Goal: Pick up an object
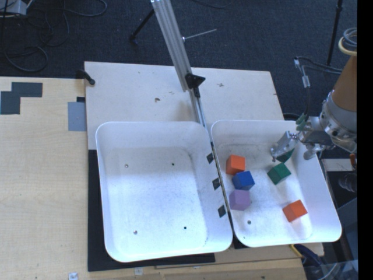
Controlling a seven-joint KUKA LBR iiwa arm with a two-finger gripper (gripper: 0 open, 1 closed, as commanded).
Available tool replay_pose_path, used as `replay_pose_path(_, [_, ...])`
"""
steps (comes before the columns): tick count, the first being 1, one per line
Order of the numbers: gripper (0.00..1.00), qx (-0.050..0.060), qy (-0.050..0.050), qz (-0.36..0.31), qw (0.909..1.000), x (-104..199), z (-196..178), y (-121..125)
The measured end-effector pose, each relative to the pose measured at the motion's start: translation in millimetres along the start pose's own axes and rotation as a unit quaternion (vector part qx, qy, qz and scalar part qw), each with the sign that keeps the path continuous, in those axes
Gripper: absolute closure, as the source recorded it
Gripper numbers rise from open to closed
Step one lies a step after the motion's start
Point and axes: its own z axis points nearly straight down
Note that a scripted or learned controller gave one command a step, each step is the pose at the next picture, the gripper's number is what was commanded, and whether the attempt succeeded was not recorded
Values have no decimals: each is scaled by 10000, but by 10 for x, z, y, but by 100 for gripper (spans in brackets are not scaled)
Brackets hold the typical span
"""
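Camera view | hand (284, 149) above green block (279, 173) | arm cut off right

A dark carpeted floor (245, 28) strewn with what look like cables (35, 45) borders the pale wooden bench (41, 185).

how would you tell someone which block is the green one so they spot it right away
Look in the right bin. Near its upper right, just below the gripper, lies the green block. It is the lone green one, lying apart from the others.

Bright, even light; slightly soft focus
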Motion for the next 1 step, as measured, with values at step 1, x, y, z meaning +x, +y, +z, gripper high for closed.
replay_pose_path(1, [0, 41, 19, -47, 10000, 1094, 768, 33])
